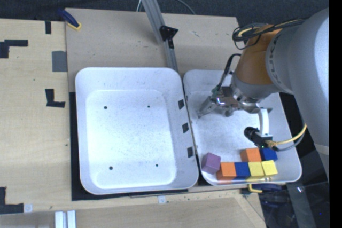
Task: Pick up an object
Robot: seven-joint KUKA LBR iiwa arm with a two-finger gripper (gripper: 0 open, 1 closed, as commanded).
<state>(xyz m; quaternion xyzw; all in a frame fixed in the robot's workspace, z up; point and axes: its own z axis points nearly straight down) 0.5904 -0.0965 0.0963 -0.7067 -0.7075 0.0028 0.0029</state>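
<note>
Grey arm w/ orange band reaches in from right of frame; its hand (pixel 214 105) sits low over upper part of right bin (pixel 206 83), state can't be told. Blocks cluster at lower right of that bin: purple block (pixel 211 162), orange block (pixel 228 169), blue block (pixel 242 169), yellow blocks (pixel 262 168). Left bin (pixel 85 80) sits on wooden surface (pixel 32 131).

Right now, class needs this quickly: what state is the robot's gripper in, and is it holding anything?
Gripper: open, holding nothing, hanging over the bare upper part of the right bin, apart from the blocks at its near edge.
</note>
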